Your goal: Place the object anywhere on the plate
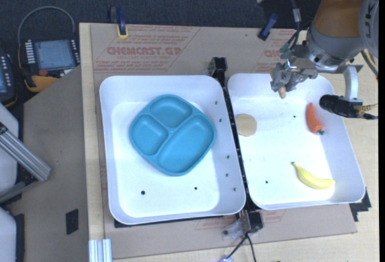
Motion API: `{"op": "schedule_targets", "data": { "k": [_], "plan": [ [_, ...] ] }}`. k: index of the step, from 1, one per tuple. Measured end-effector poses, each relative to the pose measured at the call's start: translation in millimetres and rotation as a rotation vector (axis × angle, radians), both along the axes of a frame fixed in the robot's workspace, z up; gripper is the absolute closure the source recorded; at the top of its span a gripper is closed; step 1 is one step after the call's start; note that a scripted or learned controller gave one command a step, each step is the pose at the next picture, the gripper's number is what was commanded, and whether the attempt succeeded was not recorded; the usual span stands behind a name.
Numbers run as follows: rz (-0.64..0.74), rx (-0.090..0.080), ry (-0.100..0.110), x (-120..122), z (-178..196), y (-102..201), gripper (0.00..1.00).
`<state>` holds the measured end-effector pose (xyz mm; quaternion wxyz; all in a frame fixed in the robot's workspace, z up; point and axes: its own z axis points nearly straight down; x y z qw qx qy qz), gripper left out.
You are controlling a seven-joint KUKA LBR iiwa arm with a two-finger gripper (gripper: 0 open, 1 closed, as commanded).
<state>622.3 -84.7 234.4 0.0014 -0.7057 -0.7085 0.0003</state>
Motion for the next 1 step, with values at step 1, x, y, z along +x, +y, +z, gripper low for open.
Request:
{"op": "schedule_targets", "data": {
  "k": [1],
  "plan": [
    [0.001,0.001,0.002,-16.4,-12.4,49.3,1.0]
  ]
}}
